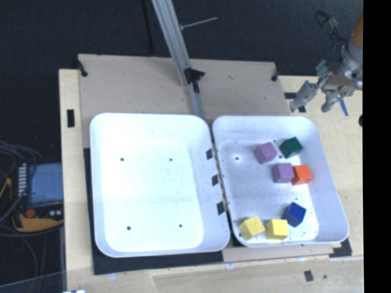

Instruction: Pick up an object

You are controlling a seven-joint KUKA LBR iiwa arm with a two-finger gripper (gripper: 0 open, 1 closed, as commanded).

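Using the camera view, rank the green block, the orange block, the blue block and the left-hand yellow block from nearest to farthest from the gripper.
Measured from the gripper, above the right bin's far right corner:
1. Green block, at the bin's far right.
2. Orange block, mid-bin by the right wall, beside a purple block.
3. Blue block, toward the near right.
4. Left-hand yellow block, by the near edge.

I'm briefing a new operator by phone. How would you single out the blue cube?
Start at the right-hand white bin. Along its near edge sit two yellow cubes; the small blue cube sits just right of them, the bin's only blue piece.
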